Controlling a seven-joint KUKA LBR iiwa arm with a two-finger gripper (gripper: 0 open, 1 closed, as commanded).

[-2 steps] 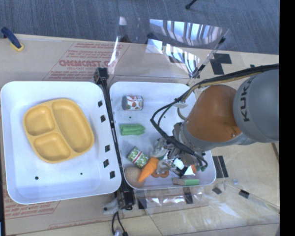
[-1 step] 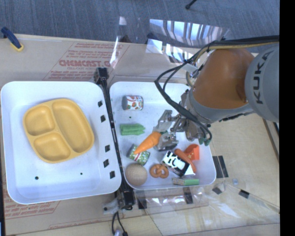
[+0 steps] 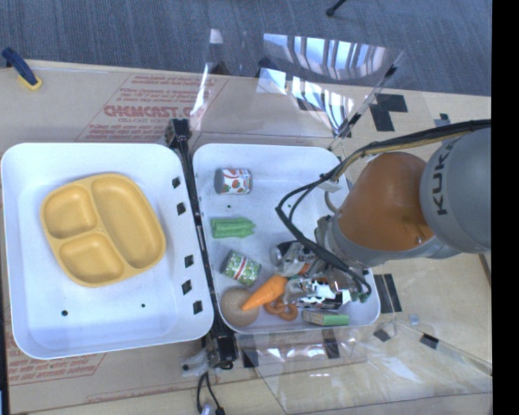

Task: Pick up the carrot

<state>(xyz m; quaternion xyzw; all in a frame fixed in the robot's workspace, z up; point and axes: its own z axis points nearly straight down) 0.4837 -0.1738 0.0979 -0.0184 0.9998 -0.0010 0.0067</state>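
The orange carrot lies tilted near the front of the right bin, its thick end close to the gripper. The gripper sits low in the bin, just right of the carrot and touching or nearly touching its end. The arm's orange band and grey wrist hang over the bin's right side and hide that part of the floor.
In the right bin lie a small can, a green piece, a green-labelled can, a tan round item, an orange pretzel shape and a green stick. The left bin holds a yellow divided plate.
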